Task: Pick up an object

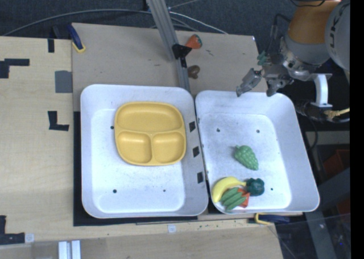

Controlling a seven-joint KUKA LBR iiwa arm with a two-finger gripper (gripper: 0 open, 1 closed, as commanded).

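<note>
My gripper (261,85) hangs above the far rim of the right bin (287,138), its two fingers spread open with nothing between them. A green bunch of grapes (246,157) lies in the middle of that bin, well below the gripper in the view. In the bin's near left corner sits a cluster of toy food: a yellow banana (223,186), a green and red vegetable piece (234,197) and a dark green broccoli (255,186), all touching.
The left bin (99,155) holds a yellow three-compartment plate (150,133). A grey metal pole (162,13) slants down to the gap between the bins at the back. The orange-and-grey arm (315,19) fills the upper right.
</note>
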